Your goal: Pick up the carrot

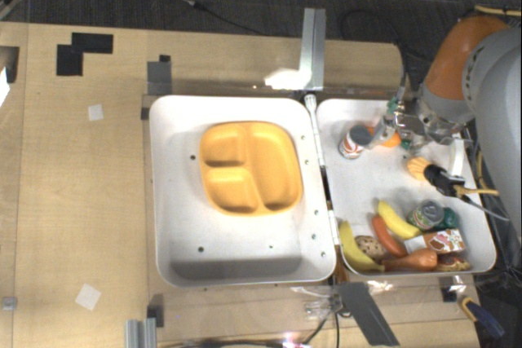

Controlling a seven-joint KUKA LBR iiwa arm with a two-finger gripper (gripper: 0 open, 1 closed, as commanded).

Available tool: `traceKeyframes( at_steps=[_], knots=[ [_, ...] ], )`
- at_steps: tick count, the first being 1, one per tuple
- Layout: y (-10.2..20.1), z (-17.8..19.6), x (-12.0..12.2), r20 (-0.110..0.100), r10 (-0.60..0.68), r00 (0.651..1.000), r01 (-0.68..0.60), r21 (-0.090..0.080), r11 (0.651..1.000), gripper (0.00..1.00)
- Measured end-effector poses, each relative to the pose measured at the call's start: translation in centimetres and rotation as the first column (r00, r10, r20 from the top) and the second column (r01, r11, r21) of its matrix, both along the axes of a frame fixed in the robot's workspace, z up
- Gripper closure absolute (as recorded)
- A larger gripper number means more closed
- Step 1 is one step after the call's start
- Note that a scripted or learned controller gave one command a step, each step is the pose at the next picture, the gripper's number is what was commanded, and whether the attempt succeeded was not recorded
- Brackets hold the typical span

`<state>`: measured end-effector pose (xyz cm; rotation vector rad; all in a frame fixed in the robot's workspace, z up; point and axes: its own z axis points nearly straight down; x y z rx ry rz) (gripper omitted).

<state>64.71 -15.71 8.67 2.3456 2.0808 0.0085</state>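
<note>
My claw (401, 129) hangs low over the far edge of the right bin (359, 183), just beside a small orange piece; whether it is clenched or released I cannot tell. The carrot (414, 260) lies along that bin's near edge, among other toy food. The left bin (175, 200) holds a yellow tray (249, 167).

A yellow-orange tray (247, 167) in a white bin (167, 200); yellow bananas (397, 218), an orange-red carrot (412, 261).
</note>
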Motion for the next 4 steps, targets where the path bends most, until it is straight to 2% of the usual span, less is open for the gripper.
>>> traceKeyframes(
  at_steps=[1, 2, 3, 4],
  knots=[
    [-0.1, 1.1, 0.0, -0.003, 0.006, 1.000, -0.006, -0.002, 1.000, 1.00],
    [0.2, 0.3, -6.9, 0.003, 0.269, 0.963, -0.269, -0.005, 0.963, 1.00],
    [-3.0, 0.3, -10.1, 0.004, 0.326, 0.945, -0.326, -0.009, 0.945, 1.00],
    [-4.7, 0.1, -1.0, -0.001, 0.206, 0.979, -0.206, -0.002, 0.979, 1.00]
  ],
)
